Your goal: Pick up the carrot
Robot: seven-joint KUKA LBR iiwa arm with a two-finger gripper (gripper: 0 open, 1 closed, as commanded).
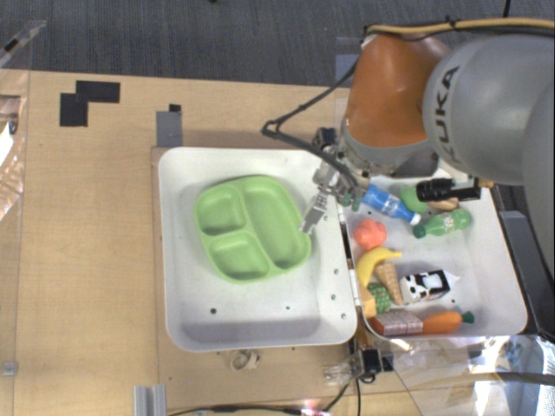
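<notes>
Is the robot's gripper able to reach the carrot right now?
Probably yes. The carrot lies uncovered at the right bin's near edge, a red box beside it. The gripper is over the left bin, so it must cross back.

Both bins are plain white. In the left one sits a light green divided plate. The right bin is the colourful one: an orange carrot with a green tip, a yellow banana, a blue bottle, a green bottle, and a carton in black-and-white patches (cow-like). The arm is grey with an orange band.
</notes>
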